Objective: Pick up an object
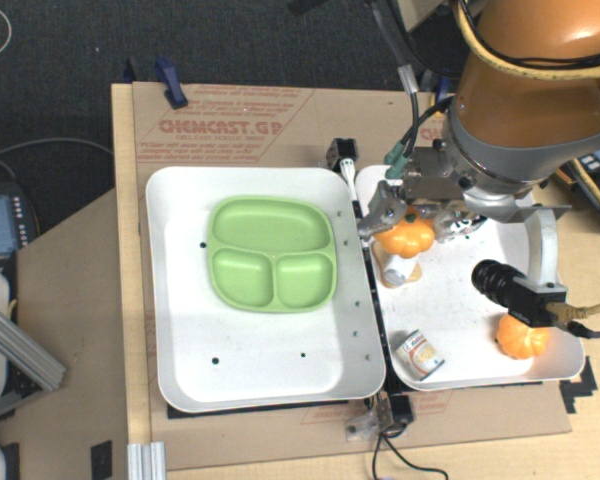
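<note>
Your gripper (pixel 412 218) sits at the right bin's (pixel 460 368) upper left; whether it grips the orange pumpkin-shaped toy (pixel 404 238) beneath, you cannot tell. A second orange toy (pixel 521 338) lies lower right. The left bin (pixel 180 328) holds a green divided plastic tray (pixel 272 253).

One fixed camera above the bench (pixel 230 108), slanted down on both white bins (pixel 170 298), seemingly fairly close.

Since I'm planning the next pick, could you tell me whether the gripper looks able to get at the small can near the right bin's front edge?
Probably yes: the small can lies alone on bare bin floor, apart from the gripper.
</note>
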`<state>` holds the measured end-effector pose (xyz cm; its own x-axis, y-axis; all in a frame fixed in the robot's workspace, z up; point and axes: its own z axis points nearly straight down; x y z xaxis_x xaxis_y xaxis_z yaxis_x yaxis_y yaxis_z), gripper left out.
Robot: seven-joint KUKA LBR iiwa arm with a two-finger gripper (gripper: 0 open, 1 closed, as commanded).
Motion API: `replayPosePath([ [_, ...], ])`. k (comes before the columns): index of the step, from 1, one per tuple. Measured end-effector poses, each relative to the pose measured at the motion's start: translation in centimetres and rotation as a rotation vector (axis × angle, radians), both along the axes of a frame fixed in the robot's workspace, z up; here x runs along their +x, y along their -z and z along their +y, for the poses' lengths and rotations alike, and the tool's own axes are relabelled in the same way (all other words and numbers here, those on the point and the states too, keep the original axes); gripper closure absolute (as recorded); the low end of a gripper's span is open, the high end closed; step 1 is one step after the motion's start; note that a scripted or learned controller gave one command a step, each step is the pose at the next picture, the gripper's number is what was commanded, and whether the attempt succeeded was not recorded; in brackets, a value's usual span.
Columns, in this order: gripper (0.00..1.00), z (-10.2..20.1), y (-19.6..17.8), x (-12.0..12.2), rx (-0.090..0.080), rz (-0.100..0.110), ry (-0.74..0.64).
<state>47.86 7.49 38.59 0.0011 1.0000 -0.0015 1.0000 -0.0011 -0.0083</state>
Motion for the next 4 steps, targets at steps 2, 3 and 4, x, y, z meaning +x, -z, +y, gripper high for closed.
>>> replayPosePath([
  [2, 1.0, 0.1, -2.4, 0.2, 0.001, -0.012, -0.003],
  [3, 1.0, 0.1, -3.5, 0.2, 0.0, -0.015, -0.003],
  [4, 1.0, 0.1, -4.5, 0.3, 0.0, -0.017, -0.003],
])
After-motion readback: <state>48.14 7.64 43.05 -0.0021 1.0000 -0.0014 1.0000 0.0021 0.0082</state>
